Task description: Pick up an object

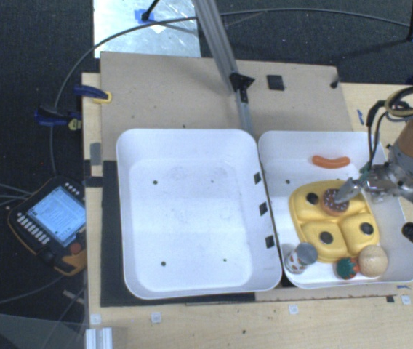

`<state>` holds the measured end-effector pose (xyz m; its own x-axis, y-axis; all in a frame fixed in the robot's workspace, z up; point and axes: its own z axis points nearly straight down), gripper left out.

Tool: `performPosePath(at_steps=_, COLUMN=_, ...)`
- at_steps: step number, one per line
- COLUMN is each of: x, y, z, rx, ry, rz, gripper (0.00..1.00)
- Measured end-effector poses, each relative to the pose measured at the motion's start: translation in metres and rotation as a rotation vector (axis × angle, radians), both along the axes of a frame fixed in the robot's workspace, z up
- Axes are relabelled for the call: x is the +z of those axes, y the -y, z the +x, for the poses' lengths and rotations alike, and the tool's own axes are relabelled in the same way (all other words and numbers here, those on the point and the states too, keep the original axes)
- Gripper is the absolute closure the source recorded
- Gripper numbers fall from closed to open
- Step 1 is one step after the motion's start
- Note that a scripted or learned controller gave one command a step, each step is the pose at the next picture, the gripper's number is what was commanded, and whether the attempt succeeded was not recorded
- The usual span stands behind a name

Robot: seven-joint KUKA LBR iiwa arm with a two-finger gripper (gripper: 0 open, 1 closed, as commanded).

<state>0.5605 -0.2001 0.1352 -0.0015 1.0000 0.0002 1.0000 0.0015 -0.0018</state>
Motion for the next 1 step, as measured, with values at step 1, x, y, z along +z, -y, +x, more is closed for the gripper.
performPosePath(at_steps=1, x=-0.0075, y=0.0009, z=0.0039, rx=0.004, ry=0.014, rz=-0.004, gripper=0.0)
